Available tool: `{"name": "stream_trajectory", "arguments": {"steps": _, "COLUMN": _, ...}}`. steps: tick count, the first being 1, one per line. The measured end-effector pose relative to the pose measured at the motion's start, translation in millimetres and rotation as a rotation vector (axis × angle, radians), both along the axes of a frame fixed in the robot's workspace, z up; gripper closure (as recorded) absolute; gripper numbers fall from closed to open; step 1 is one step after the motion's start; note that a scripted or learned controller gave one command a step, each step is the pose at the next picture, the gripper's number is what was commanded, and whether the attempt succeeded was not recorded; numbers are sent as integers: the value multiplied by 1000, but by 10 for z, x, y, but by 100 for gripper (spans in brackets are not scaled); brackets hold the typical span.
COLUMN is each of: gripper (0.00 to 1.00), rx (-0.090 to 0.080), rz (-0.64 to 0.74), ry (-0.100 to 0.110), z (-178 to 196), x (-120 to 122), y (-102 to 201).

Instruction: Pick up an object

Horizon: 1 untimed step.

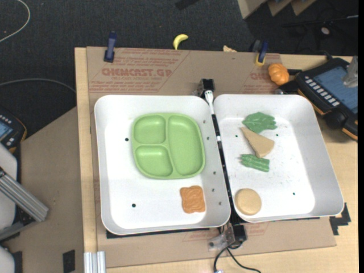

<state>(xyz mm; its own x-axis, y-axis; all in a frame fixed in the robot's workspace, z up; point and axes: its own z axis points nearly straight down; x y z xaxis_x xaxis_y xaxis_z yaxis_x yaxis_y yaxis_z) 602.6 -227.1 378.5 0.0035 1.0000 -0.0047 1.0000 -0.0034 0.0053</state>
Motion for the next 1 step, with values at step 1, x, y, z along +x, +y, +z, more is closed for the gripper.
{"name": "stream_trajectory", "arguments": {"steps": 1, "gripper": 100, "rx": 9, "rz": 9, "ry": 11, "z": -460, "x": -253, "y": 684}}
